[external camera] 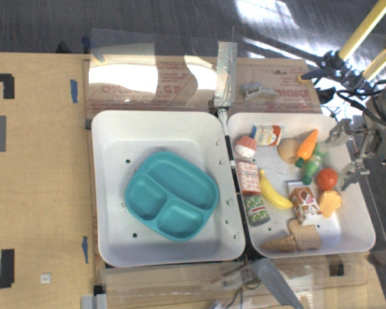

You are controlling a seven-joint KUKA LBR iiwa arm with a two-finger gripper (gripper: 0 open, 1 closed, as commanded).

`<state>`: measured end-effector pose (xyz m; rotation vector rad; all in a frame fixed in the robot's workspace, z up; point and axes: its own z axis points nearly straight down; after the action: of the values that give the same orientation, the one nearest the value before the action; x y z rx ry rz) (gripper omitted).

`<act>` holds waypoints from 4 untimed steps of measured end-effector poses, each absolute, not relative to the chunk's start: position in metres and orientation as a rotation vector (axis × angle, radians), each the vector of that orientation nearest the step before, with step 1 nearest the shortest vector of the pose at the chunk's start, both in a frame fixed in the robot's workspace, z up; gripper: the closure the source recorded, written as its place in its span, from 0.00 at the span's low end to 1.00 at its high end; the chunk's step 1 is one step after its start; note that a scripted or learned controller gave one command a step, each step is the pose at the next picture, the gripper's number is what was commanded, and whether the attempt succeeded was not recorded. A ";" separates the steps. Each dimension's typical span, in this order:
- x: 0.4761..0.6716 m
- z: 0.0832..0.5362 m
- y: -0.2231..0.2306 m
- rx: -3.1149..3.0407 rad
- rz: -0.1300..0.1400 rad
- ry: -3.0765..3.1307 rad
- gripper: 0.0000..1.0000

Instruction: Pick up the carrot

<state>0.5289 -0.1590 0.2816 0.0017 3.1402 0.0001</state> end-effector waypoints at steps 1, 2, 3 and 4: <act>0.596 0.148 -0.177 -0.020 0.007 3.153 0.00; 0.636 0.101 -0.174 0.114 -0.002 3.130 0.00; 0.659 0.087 -0.174 0.384 0.004 3.124 0.00; 0.663 0.099 -0.173 0.380 -0.003 3.103 1.00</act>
<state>0.6635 -0.1732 0.0990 0.3800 3.1027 -0.0025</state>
